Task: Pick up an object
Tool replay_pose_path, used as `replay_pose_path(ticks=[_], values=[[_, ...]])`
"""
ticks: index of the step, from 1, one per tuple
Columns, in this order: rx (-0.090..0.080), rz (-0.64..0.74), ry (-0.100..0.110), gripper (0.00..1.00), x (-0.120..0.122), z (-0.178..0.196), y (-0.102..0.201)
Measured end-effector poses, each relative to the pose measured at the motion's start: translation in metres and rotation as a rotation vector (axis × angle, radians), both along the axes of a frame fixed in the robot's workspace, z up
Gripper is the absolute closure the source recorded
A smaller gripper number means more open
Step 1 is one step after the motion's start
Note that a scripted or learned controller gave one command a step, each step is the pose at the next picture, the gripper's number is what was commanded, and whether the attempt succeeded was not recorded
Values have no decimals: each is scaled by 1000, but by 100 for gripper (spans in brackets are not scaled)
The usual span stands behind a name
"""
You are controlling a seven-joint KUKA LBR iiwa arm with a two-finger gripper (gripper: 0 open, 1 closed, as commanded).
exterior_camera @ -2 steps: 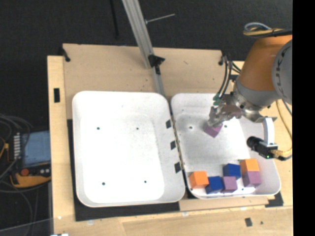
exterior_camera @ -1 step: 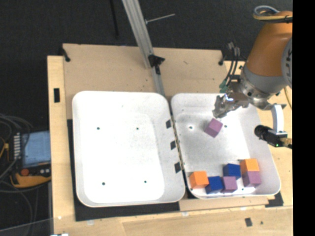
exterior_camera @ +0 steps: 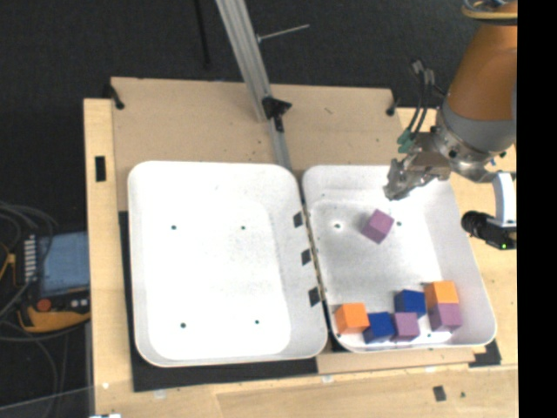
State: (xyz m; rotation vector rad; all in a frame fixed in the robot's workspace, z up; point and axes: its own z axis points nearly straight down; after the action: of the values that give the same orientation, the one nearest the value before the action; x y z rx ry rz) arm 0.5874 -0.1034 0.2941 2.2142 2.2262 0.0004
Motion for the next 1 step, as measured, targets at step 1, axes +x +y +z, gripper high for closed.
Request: replay_pose_path(ticks=[1], values=[[0,-1,3,100,18,-19,40]])
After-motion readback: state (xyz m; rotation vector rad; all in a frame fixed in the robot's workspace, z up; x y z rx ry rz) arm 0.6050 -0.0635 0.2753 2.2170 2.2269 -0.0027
